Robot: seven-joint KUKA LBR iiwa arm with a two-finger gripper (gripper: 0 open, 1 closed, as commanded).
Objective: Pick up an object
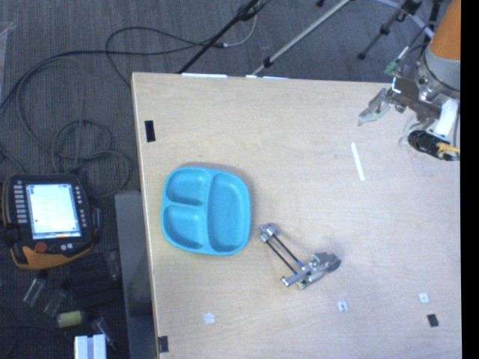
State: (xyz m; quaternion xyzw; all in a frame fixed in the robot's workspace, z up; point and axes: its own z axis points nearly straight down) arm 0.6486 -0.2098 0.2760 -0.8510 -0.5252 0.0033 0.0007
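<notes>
Lowest on the counter (299, 126), the metal clamp tool (298, 260) lies flat just right of the blue divided plate (206, 209), long axis running upper-left to lower-right, well apart from and down-left of the jaws (372, 114), whose state I cannot tell.

A robotics lab: a pale wooden worktop (299, 126) stands on dark grey carpet (67, 21), where black cables (52, 73) trail loose. A handheld control pendant (51, 214) with a lit screen lies on the floor beside it, and metal tripod legs (329, 13) cross behind the worktop.
</notes>
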